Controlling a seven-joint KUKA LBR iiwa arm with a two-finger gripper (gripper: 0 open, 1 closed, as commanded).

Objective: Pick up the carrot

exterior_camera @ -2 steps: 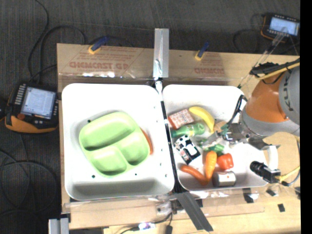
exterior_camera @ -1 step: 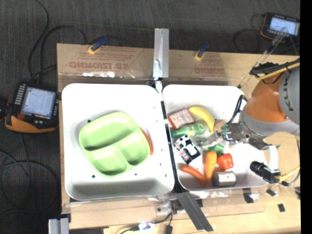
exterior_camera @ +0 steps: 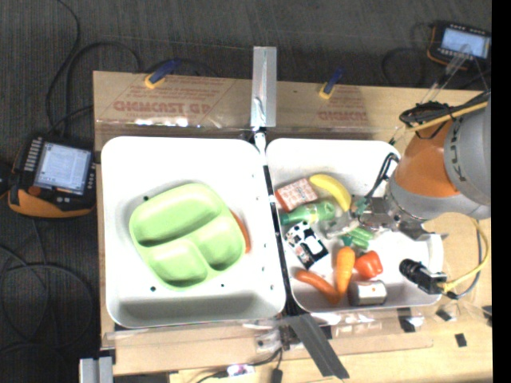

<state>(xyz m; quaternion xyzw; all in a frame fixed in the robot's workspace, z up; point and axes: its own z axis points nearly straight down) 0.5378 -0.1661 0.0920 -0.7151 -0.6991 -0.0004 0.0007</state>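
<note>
Carrot lies upright-ish in right bin, wedged between red pepper and chili. Gripper hovers just above; opening: cannot tell. Best approach: descend straight, straddle carrot's middle, avoid neighbours.

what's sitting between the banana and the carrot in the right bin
In the camera view, the gripper and a green item beneath it lie between the banana and the carrot.
</note>
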